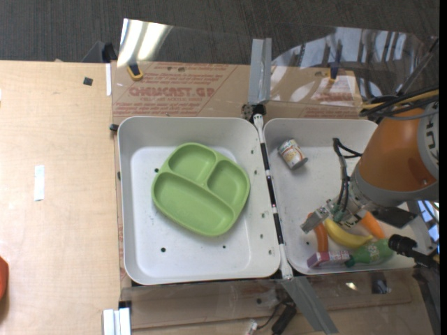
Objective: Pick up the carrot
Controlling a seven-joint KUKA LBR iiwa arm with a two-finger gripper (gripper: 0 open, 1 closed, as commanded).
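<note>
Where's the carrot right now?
In the camera view, the carrot lies in the right bin, near its front edge, just left of the banana and beside the pincer.

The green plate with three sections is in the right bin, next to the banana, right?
Not quite. The camera view shows the green plate in the left bin, by itself. The banana lies in the right bin, near the gripper.
</note>
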